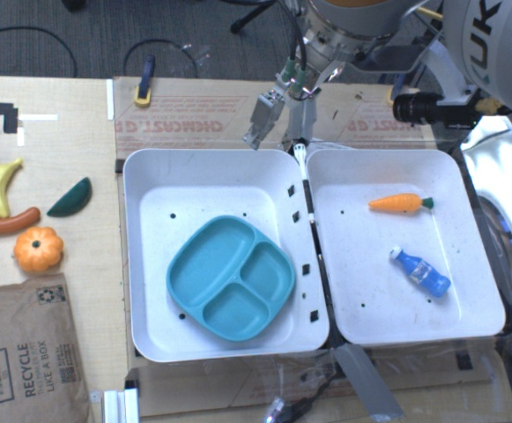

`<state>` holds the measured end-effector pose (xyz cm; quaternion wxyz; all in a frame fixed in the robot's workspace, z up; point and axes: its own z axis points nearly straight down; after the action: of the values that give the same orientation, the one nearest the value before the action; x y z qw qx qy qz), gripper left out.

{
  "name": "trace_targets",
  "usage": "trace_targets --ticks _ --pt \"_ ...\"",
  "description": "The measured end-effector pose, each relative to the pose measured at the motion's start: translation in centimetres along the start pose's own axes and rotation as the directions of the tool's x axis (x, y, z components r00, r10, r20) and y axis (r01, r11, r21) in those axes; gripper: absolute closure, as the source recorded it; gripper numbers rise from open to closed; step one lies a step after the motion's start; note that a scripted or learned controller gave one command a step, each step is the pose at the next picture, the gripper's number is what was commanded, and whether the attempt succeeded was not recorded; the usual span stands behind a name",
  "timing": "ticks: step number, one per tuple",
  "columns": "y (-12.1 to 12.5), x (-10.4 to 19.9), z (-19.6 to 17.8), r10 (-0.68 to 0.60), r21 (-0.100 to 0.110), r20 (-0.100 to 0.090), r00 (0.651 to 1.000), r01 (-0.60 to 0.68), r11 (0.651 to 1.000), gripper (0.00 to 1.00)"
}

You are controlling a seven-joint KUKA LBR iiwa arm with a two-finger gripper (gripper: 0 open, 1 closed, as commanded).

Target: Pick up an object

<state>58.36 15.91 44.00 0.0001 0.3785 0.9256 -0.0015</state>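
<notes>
The grey two-finger claw (280, 123) hangs open and holding nothing above the far rim where the two bins meet. In the right shallow white bin (476, 320) lie an orange toy carrot (398, 204) and, nearer, a small blue plastic bottle (420, 271). The left white bin (141, 324) holds a turquoise three-compartment plastic plate (231, 277).

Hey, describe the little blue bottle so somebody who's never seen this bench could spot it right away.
Start at the two white bins side by side and take the right bin, the one without the big blue divided tray. Two things lie in it: a toy carrot toward the back and, nearer the front, the blue bottle lying on its side. It is the blue one, with a cap; the carrot is orange.
</notes>
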Motion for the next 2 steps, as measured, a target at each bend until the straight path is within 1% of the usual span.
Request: trace_targets --ticks 1,2 --pt "2.1 2.4 8.6 0.169 0.003 -0.001 0.986 -0.169 0.986 0.0" --pt "-3.9 -3.5 1.5 0.417 0.002 0.0 0.909 -0.417 0.909 0.0"
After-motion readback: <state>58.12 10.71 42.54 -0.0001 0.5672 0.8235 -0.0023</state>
